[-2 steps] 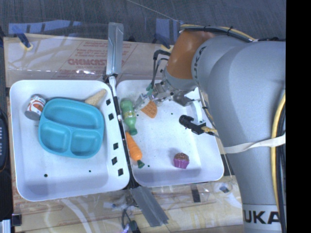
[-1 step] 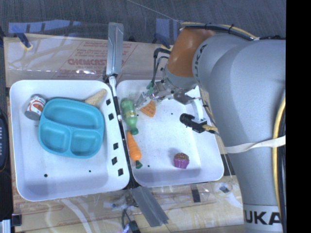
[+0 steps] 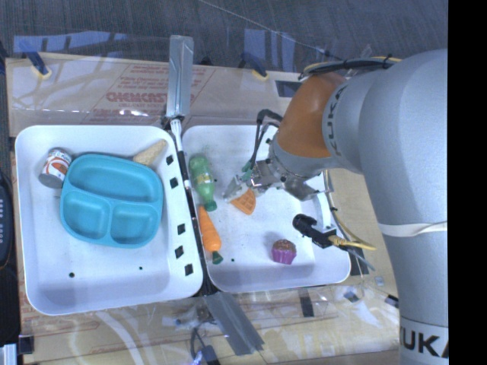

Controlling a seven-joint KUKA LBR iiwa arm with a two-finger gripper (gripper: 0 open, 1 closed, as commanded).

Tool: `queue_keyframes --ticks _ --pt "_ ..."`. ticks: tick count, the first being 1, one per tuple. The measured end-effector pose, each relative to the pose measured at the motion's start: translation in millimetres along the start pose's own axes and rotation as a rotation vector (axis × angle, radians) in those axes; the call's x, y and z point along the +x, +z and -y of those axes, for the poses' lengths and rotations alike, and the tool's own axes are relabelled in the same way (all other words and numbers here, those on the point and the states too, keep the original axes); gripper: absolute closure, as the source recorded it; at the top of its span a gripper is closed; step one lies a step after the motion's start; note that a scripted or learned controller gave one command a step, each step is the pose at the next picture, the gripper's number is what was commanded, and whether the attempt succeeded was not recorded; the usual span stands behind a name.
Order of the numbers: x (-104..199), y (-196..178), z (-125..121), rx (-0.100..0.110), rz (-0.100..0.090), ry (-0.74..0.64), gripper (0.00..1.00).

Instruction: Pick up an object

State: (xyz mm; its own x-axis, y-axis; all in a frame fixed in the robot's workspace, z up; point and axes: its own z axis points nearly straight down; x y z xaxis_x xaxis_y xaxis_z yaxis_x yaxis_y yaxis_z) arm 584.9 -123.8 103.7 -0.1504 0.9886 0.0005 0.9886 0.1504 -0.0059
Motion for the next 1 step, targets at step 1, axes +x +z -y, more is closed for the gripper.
queue_keyframes --ticks 1 --pt "65.6 -89.7 27.7 -0.009 0.000 -0.045 1.00"
